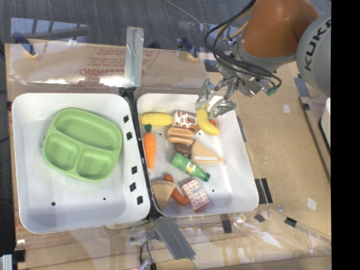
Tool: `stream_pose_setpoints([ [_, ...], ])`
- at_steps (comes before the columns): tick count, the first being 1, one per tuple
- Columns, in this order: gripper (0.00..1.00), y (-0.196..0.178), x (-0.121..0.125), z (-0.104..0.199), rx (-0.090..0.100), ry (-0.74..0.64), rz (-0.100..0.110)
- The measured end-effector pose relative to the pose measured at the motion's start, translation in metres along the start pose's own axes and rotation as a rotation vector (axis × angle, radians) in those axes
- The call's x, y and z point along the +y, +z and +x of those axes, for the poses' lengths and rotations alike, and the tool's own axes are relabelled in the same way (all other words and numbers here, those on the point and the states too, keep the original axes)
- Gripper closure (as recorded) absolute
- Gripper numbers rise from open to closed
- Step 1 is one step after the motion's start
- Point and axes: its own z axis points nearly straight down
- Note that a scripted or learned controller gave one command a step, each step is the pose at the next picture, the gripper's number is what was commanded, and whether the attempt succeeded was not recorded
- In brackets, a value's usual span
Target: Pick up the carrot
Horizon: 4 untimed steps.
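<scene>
Toys crowd the right bin (pixel 243 151), and the carrot (pixel 149 148) lies along its left wall, orange body pointing toward the near edge with its green top up by the corn cob (pixel 156 118). That cob lies crosswise just above the carrot's top, close to touching it. To the carrot's right sit a hot dog (pixel 180 134) and a dark brown piece under it, then a wedge of cheese (pixel 206 156) and a green bottle (pixel 189 167) lying aslant. Nearer the front are a tan wedge-shaped piece (pixel 163 192) and a small red carton (pixel 195 194). A little printed can (pixel 184 118) stands between the cob and a banana (pixel 206 122) at the bin's far right corner.

The left bin (pixel 28 151) carries a green divided plate (pixel 83 144), well apart from the carrot beyond the two bin walls.

Over at the right bin's far corner the hand (pixel 216 103) hangs right above the banana, its fingers parted a little with the upper end of the banana at their tips; I cannot tell whether they touch it. Nothing is gripped between them. The carrot is well apart from it, across the bin.
</scene>
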Motion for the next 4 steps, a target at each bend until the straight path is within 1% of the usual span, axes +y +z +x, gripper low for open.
stream_pose_setpoints([
  [1,1.00,-0.032,0.038,-0.013,0.000,-0.350,-0.005],
  [2,1.00,-0.023,0.087,0.020,0.003,-0.392,-0.010],
  [3,1.00,-0.017,0.154,0.048,0.003,-0.313,-0.009],
  [4,1.00,0.065,0.106,-0.091,0.006,-0.335,-0.016],
])
